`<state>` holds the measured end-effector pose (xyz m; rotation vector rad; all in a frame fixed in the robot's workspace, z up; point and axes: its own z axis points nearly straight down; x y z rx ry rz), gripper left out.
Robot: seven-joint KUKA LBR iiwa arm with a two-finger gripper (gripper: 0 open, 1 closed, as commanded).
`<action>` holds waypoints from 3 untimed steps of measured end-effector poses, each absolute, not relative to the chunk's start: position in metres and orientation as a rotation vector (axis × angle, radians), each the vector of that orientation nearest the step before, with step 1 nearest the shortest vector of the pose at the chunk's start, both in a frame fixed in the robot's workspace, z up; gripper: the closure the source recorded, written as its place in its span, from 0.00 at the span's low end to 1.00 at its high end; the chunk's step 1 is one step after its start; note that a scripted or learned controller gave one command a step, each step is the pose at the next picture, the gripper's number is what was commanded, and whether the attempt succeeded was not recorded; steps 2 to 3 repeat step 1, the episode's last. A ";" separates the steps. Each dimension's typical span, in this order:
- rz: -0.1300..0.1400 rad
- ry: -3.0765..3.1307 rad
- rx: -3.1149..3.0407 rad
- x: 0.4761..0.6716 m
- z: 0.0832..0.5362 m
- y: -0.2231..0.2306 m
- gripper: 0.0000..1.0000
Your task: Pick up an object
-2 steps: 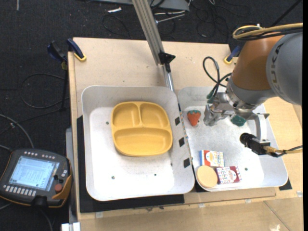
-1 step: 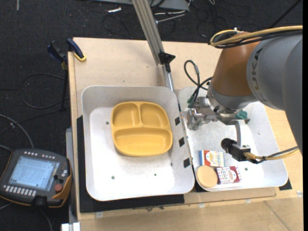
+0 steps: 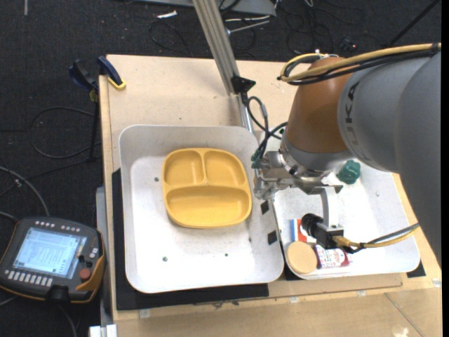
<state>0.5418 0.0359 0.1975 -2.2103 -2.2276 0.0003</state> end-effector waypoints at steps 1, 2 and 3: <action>-0.003 -2.230 -2.211 0.535 0.206 0.085 1.00; -0.003 -2.230 -2.211 0.535 0.206 0.085 1.00; -0.003 -2.230 -2.211 0.535 0.206 0.085 1.00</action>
